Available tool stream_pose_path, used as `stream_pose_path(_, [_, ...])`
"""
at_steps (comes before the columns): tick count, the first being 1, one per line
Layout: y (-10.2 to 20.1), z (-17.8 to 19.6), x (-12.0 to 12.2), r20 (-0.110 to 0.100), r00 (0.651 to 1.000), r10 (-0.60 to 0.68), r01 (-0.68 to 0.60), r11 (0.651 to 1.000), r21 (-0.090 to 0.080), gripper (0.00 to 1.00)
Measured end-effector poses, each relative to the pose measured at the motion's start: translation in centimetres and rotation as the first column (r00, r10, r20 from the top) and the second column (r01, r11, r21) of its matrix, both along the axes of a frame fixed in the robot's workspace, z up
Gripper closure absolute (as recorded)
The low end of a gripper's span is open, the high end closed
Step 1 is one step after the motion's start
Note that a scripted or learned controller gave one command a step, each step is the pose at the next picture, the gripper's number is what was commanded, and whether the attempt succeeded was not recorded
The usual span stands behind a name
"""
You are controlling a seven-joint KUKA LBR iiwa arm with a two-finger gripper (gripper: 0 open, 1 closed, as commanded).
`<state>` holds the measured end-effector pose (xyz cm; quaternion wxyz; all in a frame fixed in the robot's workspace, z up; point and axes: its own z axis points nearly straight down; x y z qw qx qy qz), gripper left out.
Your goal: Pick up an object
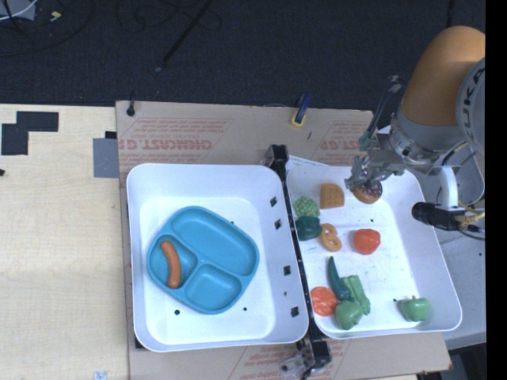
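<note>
Robot gripper (pixel 366 182) holding a small brown round object (pixel 367 191) above the right white bin (pixel 434 269).

Fingers pinch the brown piece near the bin's far edge, just beside an orange wedge (pixel 332 195). Toy foods lie scattered below. Left bin (pixel 150 187) carries a blue divided plate (pixel 203 258) with a sausage (pixel 171 263).

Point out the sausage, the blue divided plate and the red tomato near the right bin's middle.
sausage (pixel 170 263), camera view, middle of its length.
blue divided plate (pixel 230 248), camera view, bare floor of its large compartment.
red tomato (pixel 366 241), camera view, centre of its top.
</note>
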<state>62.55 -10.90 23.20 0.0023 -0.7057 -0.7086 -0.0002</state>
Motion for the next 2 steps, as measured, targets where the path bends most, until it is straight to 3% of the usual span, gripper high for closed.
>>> stream_pose_path(2, [10.7,0.2,-1.6,-0.002,1.000,0.001,-0.001,1.000,0.000,1.00])
